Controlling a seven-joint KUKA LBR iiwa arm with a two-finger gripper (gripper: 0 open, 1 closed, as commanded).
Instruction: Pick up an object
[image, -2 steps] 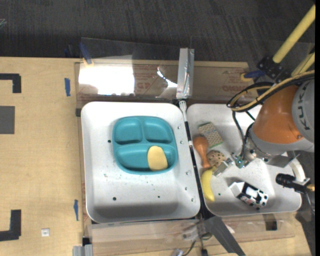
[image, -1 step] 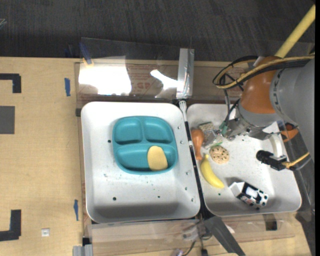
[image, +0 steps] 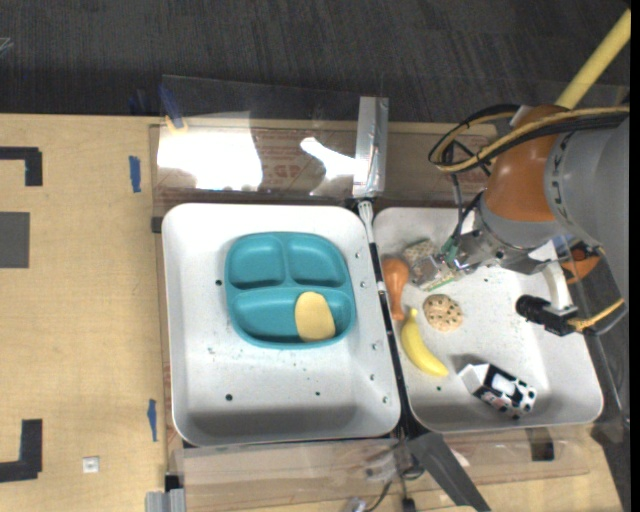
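Observation:
My gripper (image: 438, 262) reaches down into the back left part of the right bin (image: 570, 395), beneath the grey arm with its orange band (image: 520, 180). It hangs just above a small greyish item (image: 420, 250) and close to an orange carrot (image: 396, 278). A round speckled cookie (image: 442, 312) lies just in front of the gripper. A yellow banana (image: 421, 345) lies along the bin's left wall. A black and white toy (image: 503, 390) sits near the front edge.
The left bin (image: 200, 380) holds a teal divided plate (image: 270, 280) with a yellow oval piece (image: 315, 316) in its front right compartment. A black part of the arm (image: 545, 312) juts over the right bin. Cables loop above the arm at the back.

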